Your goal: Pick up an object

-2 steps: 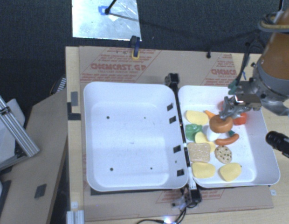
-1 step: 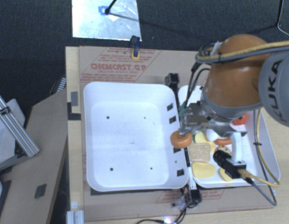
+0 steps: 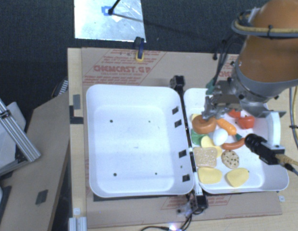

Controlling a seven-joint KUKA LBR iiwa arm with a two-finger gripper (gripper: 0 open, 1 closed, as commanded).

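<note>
In the camera view the gripper (image 3: 211,110) hangs low over the right bin (image 3: 274,129), right at a brown bun-like toy (image 3: 204,124); whether it is clenched or released, I cannot tell. Around the bun lie toy foods: an orange carrot (image 3: 227,126), a white egg (image 3: 220,137), a red piece (image 3: 245,121), a cracker (image 3: 205,157) and a cookie (image 3: 230,159). The board (image 3: 120,66) beneath the left bin (image 3: 134,138) bears red lettering reading about "CHEMCAST GP".
</note>
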